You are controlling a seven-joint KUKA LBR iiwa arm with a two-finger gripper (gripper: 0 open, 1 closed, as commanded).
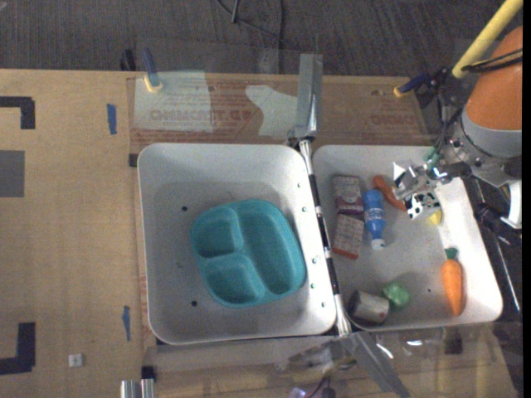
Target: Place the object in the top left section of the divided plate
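A teal divided plate (pixel 247 254) lies in the left bin (pixel 166 172), its sections bare. My gripper (pixel 417 191) hangs over the upper part of the right bin (pixel 485 247), just above a small black-and-white toy with a yellow part (pixel 432 212). A thin orange piece (pixel 388 191) lies right beside the gripper on its left. Whether anything sits between the fingers is hidden by the gripper body.
The right bin also holds a blue bottle (pixel 375 216), a reddish snack packet (pixel 348 214), a carrot (pixel 452 283), a green piece (pixel 397 293) and a grey cup on its side (pixel 370 306). A metal divider (pixel 309 110) runs between the bins.
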